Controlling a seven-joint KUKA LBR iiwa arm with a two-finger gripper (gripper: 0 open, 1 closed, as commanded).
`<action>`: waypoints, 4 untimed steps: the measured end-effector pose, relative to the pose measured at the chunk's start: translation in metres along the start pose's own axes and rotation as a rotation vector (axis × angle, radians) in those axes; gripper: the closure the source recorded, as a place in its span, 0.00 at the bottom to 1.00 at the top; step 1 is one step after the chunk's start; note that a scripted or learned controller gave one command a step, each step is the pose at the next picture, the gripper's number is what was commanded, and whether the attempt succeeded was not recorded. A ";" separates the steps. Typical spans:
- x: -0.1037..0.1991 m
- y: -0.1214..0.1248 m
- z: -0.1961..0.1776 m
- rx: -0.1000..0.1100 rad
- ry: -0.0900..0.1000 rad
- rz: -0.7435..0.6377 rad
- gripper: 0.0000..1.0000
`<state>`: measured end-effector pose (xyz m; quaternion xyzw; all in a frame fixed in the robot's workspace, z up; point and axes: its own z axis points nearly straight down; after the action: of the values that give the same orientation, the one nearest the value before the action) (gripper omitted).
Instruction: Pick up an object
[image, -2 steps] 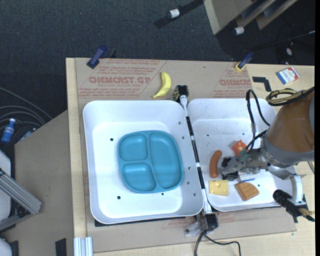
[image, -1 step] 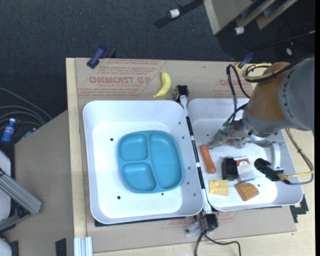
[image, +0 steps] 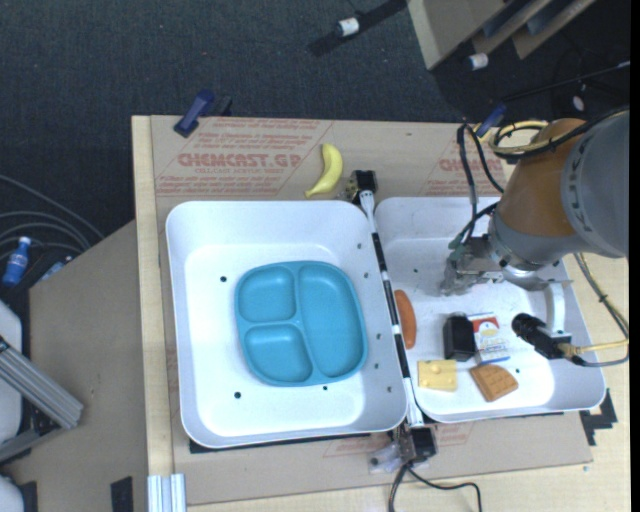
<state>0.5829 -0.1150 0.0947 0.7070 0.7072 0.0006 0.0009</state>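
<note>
Hot dog lies in right bin against its left wall, long axis running near edge to far edge. Black box just beside it; cheese piece toward near edge. Claw hovers near far end, finger state unreadable.

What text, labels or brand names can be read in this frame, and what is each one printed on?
"CHEMCAST G P": red print on the protective sheet of the bench, behind the left bin.
Smaller red lines under it: too blurred to read.
Matching red print behind the right bin: partly covered, unreadable.
Small red and white box in the right bin: printing too small to read.
</note>
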 end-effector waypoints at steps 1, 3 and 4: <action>0.000 0.000 0.000 0.000 0.000 0.000 0.00; 0.011 0.053 0.000 0.002 0.000 -0.001 1.00; 0.011 0.052 0.000 0.003 0.000 -0.001 0.00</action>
<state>0.6353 -0.1038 0.0949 0.7067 0.7075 -0.0002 -0.0001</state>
